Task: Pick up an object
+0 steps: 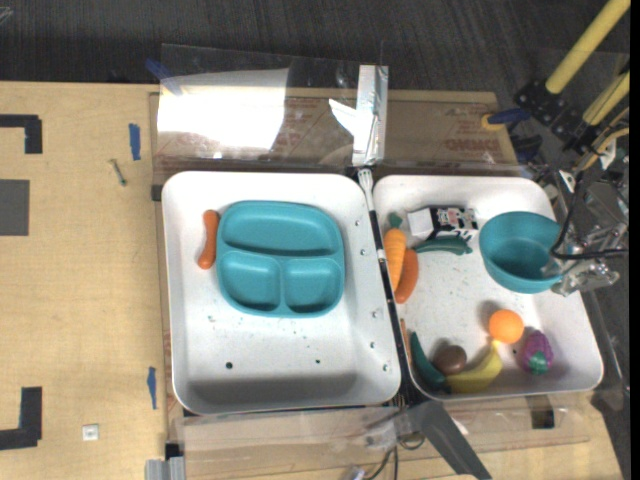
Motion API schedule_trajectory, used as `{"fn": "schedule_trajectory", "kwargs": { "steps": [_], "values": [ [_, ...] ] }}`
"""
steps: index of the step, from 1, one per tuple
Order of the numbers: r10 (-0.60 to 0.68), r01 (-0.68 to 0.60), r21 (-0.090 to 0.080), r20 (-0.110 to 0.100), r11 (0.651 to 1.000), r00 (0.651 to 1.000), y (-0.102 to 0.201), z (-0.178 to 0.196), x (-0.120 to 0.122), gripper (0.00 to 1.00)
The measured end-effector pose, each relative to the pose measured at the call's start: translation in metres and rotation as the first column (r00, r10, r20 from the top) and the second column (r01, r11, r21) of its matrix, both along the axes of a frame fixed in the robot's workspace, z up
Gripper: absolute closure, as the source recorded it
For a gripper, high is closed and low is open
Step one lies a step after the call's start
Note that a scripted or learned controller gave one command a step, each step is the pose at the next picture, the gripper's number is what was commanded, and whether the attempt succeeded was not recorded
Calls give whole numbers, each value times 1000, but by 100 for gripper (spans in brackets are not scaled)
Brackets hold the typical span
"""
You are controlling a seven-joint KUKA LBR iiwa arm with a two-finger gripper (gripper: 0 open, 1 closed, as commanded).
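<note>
The left bin (190, 368) holds a teal divided tray (280, 258), with an orange-red sausage (208, 238) lying along its left side. In the right bin (460, 298), an orange carrot (400, 260) lies against the left wall. A small black-and-white object (445, 219) sits at the back above a dark teal utensil (447, 249). A teal bowl (520, 251) stands at the back right. Near the front lie an orange (506, 325), a purple toy fruit (537, 351), a yellow banana (480, 370), a brown round piece (449, 356) and a dark green piece (424, 361).
A clear plastic sheet (260, 118) and a taped upright strip (370, 113) stand behind the bins. Cables and yellow bars (590, 38) crowd the right edge, with a small metal fitting (585, 273) beside the bowl. Wooden bench (70, 298) extends left.
</note>
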State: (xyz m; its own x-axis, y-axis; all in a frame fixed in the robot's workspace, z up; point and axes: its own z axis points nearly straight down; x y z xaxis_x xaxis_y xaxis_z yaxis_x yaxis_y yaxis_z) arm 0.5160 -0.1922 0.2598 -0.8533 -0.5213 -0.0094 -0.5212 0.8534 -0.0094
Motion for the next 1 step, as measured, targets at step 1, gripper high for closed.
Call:
{"fn": "schedule_trajectory", "kwargs": {
  "steps": [1],
  "values": [
    [-3,3,4,-3,1000,1000,-27,-148,39,100]
  ]
}}
